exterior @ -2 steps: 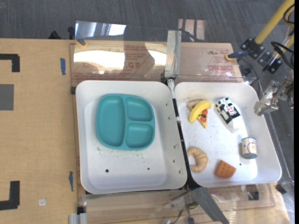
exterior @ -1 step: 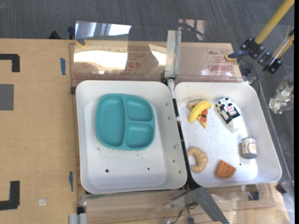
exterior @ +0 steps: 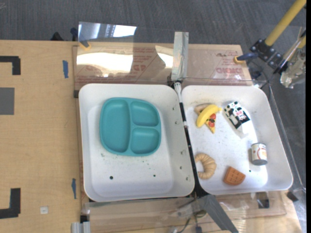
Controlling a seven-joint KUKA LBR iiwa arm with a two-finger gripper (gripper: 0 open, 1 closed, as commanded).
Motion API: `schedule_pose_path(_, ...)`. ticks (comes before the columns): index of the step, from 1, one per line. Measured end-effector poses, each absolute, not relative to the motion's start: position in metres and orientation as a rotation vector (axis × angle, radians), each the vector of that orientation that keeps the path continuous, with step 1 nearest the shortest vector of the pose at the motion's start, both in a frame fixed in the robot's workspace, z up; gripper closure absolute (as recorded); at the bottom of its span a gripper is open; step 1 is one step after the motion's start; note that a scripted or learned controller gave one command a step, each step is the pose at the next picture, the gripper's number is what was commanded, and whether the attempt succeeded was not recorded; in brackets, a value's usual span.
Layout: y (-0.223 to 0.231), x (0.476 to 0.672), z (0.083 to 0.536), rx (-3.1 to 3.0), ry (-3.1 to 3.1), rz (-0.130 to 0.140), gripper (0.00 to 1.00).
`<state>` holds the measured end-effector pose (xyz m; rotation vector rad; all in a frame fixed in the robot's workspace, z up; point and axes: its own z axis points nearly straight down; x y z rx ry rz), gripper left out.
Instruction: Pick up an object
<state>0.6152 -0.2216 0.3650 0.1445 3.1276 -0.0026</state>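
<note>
Brown cardboard bench (exterior: 34,130); yellow toy banana (exterior: 206,114), small silver can (exterior: 258,154) lying apart in shallow white bin (exterior: 278,178), easing single grasps. Hand (exterior: 293,72) off aside, grip state untellable.

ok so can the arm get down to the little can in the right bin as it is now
Probably yes. The can lies apart from the other things near the right bin's right wall, open from above; that wall may crowd the fingers.
</note>
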Motion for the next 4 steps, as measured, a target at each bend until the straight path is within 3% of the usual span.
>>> schedule_pose_path(1,-0.222,0.648,0.403,-0.519,3.085,-0.006,1.0)
schedule_pose_path(2,-0.222,0.668,0.436,-0.072,3.128,-0.004,1.0)
schedule_pose_path(3,-0.222,0.667,0.49,0.644,3.06,-0.002,1.0)
schedule_pose_path(4,-0.181,0.657,0.488,-0.299,3.12,-0.001,1.0)
